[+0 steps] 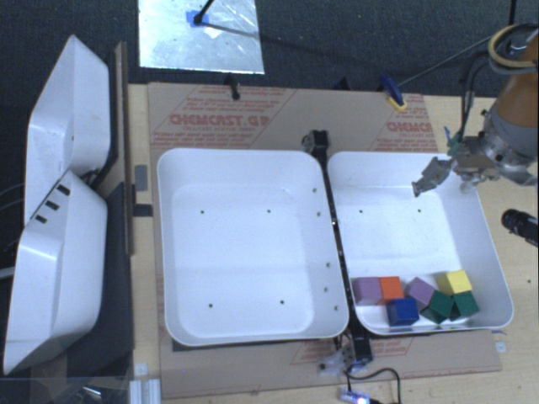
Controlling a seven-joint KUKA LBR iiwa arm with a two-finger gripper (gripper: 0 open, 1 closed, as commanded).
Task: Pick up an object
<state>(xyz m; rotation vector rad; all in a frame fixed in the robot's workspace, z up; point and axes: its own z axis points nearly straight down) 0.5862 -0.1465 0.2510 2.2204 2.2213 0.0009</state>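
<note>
Smooth glossy white plastic bins (253,171) sit on matt cardboard (278,112) (printed red).

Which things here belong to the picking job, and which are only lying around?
Job:
- tool, above right bin
- blocks in that bin's near end: two purple, orange, blue, yellow, two green

Lying about:
- left bin
- foil sheet
- white housings

One fixed camera — high above, slanting down on both bins (253,162).
</note>
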